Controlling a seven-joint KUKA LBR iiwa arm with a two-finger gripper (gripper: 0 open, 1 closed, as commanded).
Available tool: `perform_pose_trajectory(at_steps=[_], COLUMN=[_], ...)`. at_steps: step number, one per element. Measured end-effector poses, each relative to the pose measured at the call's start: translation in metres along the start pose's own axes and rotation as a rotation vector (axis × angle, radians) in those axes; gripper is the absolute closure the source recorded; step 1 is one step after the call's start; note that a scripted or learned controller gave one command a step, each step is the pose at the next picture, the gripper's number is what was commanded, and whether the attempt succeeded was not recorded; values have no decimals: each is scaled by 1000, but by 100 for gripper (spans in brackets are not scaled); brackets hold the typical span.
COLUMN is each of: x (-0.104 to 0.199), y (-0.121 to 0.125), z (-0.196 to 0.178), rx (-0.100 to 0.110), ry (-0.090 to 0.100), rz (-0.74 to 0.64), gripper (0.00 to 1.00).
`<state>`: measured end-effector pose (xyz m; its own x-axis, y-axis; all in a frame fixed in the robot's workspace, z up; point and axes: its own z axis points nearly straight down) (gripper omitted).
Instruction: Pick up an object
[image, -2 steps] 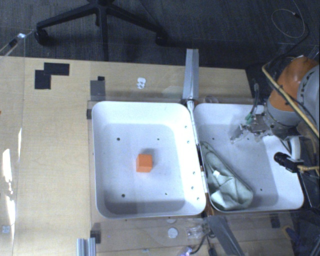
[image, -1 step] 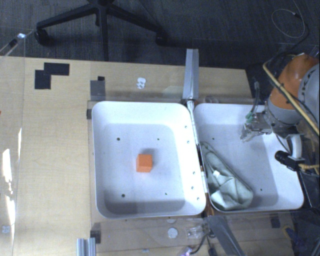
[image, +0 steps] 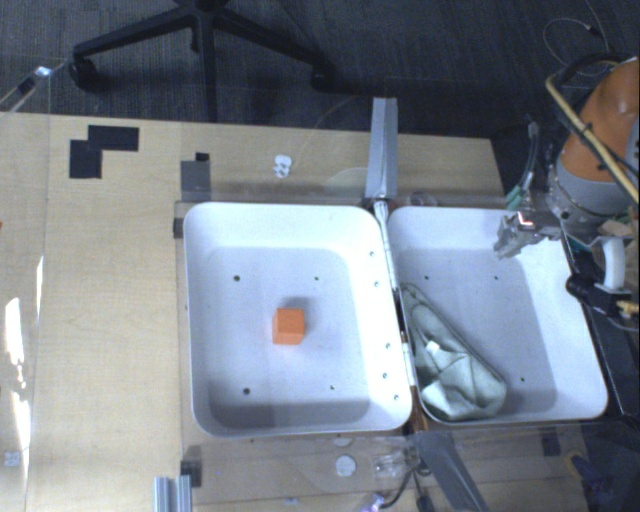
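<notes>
We start in the left bin (image: 205, 300), where an orange cube (image: 289, 326) sits near the middle of the floor, a touch toward the near edge, with nothing touching it. Crossing the shared wall into the right bin (image: 570, 380), we find a crumpled grey-green cloth (image: 452, 372) heaped along the left wall and into the near-left corner. Moving on to the far-right corner of that bin, we meet the gripper (image: 519, 232), hanging over the rim area, well apart from both cloth and cube. We see nothing between its tips and nothing touching them, so we call it empty-handed; how wide it stands is too small and blurred for us to tell. We judge this as the approach step, with no grasp begun. Next, as we read it, the arm must swing left and toward the near side, settle above one object, then descend squarely. The cloth is the nearer target; the cube is the neater one.
</notes>
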<state>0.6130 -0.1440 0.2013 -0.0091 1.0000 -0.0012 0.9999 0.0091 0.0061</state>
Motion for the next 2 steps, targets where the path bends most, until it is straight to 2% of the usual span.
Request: perform_pose_trajectory(at_steps=[1, 2], x=[-39, -61], y=[23, 19], z=[11, -141], rx=[0, -3], ry=[-1, -3], rz=[-163, -91], gripper=[100, 100])
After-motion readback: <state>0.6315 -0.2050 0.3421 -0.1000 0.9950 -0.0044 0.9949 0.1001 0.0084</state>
